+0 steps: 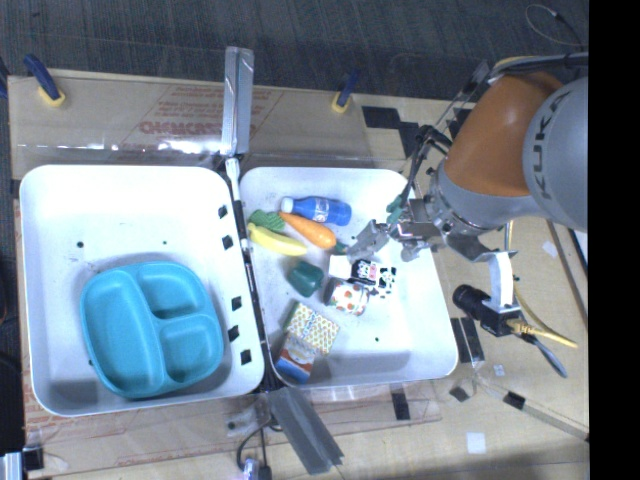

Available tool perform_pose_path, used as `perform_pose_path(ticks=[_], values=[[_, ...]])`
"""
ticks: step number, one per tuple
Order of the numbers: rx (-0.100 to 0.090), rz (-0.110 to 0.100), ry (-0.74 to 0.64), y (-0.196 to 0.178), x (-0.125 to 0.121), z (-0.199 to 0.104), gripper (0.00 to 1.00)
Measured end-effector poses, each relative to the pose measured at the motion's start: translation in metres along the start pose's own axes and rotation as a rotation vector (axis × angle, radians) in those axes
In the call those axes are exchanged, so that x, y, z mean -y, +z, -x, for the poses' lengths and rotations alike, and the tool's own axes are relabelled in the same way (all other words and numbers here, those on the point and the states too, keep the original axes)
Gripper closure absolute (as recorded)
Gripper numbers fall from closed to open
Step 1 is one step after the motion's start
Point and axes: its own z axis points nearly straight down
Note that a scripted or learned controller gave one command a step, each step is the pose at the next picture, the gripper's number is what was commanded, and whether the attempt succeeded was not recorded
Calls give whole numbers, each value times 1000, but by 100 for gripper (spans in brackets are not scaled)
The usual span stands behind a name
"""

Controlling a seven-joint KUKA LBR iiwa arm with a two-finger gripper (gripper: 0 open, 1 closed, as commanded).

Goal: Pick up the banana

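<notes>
The yellow banana [277, 239] lies in the right bin [425, 348] near its left wall, beside an orange carrot [309, 231] and a green leafy piece [263, 218]. My gripper [388, 236] hangs over the right-centre of that bin, well to the right of the banana and just above a black-and-white cow-patterned box [366, 273]. Nothing shows in its grasp.
The right bin also holds a blue-and-white bottle [318, 209], a teal cup [306, 276], a red-and-white spotted cube [348, 298] and a patterned packet [310, 334]. A light blue divided tray [152, 326] sits in the left bin [60, 198].
</notes>
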Motion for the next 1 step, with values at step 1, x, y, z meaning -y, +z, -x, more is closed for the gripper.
perform_pose_path(ticks=[1], values=[[0, -2, 37, 92, -27, -58, 0]])
